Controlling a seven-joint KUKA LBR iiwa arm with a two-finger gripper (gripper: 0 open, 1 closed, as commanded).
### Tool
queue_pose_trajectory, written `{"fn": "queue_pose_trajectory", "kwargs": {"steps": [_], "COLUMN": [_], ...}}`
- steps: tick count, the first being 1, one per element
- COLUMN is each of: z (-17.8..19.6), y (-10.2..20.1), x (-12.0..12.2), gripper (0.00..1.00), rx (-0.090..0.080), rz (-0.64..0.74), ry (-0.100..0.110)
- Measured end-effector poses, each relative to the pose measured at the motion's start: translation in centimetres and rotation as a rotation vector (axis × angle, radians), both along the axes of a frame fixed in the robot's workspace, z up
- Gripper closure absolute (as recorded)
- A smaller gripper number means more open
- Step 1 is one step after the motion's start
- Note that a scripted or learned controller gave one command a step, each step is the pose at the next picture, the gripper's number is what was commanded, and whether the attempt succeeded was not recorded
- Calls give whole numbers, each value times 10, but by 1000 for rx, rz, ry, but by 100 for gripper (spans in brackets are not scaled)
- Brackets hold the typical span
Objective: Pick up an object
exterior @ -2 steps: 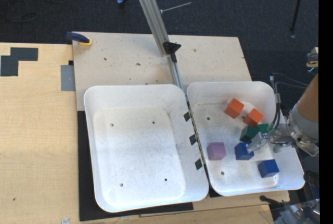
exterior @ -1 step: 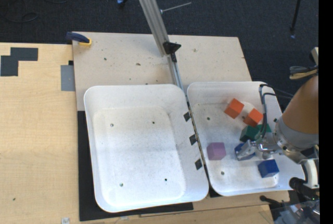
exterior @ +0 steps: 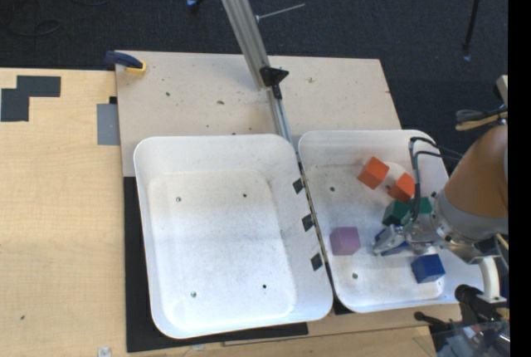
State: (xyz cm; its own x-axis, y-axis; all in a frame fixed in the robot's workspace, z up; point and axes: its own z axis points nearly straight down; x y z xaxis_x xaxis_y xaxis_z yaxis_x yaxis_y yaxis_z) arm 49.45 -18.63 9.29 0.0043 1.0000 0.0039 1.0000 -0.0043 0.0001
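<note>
1. The gripper (exterior: 388, 242) is sitting low in the right bin (exterior: 348, 154), reaching in from the right w/ the grey arm (exterior: 473, 206) and its orange band behind it.
2. Fingers: can't tell if they're apart or together. The tips are blurring into a small tangle of metal and blue bits, too small to read.
3. Nothing is showing clearly between the fingers, so no hold is visible.
4. A purple block (exterior: 345, 241) is lying just left of the gripper tip, near but w/ a sliver of white bin floor showing between them.
5. A blue block (exterior: 428, 267) is lying just on the near-right side of the gripper, close under the wrist.
6. A green block (exterior: 406, 209) is sitting right against the gripper's far side; it's partly covered by the wrist, so contact can't be judged.
7. Two orange blocks are lying farther back: a bigger one (exterior: 373, 173) and a smaller one (exterior: 405, 185) just right of it, the smaller one next to the green block.
8. A black cable (exterior: 415, 156) is looping over the right bin's far-right corner and running down to the wrist.
9. The left bin (exterior: 166, 160) is sitting beside the right one, edges touching along the middle.
10. The arm is getting cut off at the right edge of the view; its upper part isn't readable.
</note>
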Motion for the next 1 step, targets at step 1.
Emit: {"fn": "queue_pose_trajectory", "kwargs": {"steps": [1], "z": [9], "y": [0], "x": [-1], "gripper": [100], "rx": [1], "rz": [-5], "ry": [2]}}
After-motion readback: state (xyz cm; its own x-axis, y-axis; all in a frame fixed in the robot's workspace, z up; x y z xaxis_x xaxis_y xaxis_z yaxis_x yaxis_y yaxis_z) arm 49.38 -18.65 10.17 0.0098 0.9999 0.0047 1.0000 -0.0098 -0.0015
